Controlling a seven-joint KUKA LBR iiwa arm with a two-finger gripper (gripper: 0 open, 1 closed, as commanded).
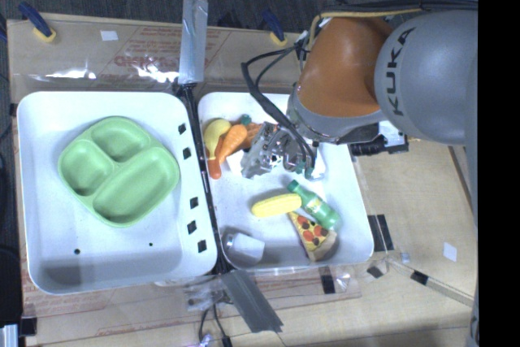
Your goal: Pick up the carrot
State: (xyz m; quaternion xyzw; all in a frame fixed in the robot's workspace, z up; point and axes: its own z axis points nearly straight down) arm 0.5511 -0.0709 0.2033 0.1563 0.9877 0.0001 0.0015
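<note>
**Operator:** Currently, where is the carrot (232, 139)?

**Technician:** It lies in the right bin (351, 199), in the sector toward 10 o'clock from that bin's centre, near the divider between the two bins. Its long axis runs on a diagonal. A yellow curved item, apparently a banana (214, 134), touches it on the 9 o'clock side. A second small orange piece (214, 167) lies just below, toward 7 o'clock.

**Operator:** Position of the arm?

**Technician:** The arm (382, 85) enters from 3 o'clock. The orange band sits above the wrist, over the bin's upper edge. The gripper (270, 155) hangs just beside the carrot, on its 4 o'clock side.

**Operator:** State of the jaws?

**Technician:** I cannot tell. The metal parts are cluttered and blurred at this angle. No object is visible between them.

**Operator:** Other contents?

**Technician:** A yellow oblong item (276, 205) lies near the bin's centre. A green bottle (314, 206) lies at 4 o'clock from it, touching a pizza slice (312, 236). A grey cup (242, 247) lies on its side at the 7 o'clock corner. The left bin (49, 256) holds a green divided plate (119, 168). Both bins rest on the bench (422, 199).
</note>
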